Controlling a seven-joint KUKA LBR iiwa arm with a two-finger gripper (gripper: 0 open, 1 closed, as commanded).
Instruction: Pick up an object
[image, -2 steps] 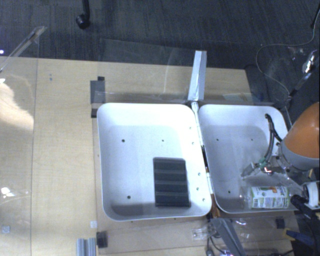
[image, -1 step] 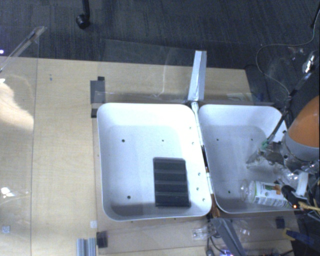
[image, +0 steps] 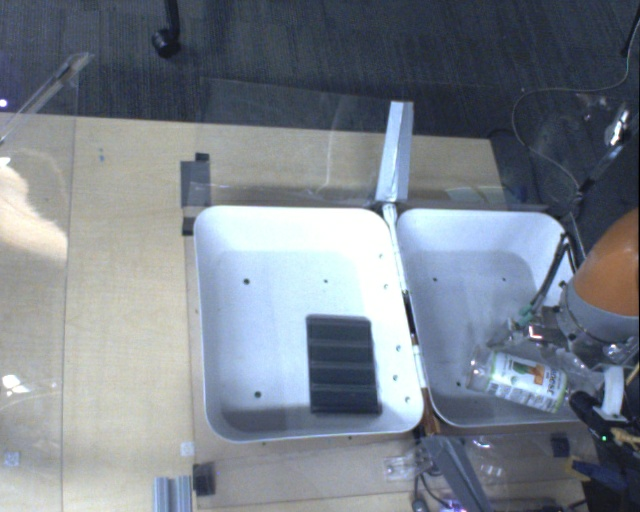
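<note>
Item one, nearest: clear plastic bottle (image: 520, 377), on its side at five o'clock in the right bin (image: 470, 240). My pincer (image: 545, 335) hovers just above it; grip state I cannot tell. Advice: straddle the body squarely. Item two, farther: black ribbed block (image: 342, 365), left bin (image: 280, 232), six o'clock.

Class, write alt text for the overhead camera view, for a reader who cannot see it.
A grey robot arm with an orange band reaches into the right white bin, above a clear plastic bottle lying on its side there. The left white bin holds a black ribbed block.
</note>
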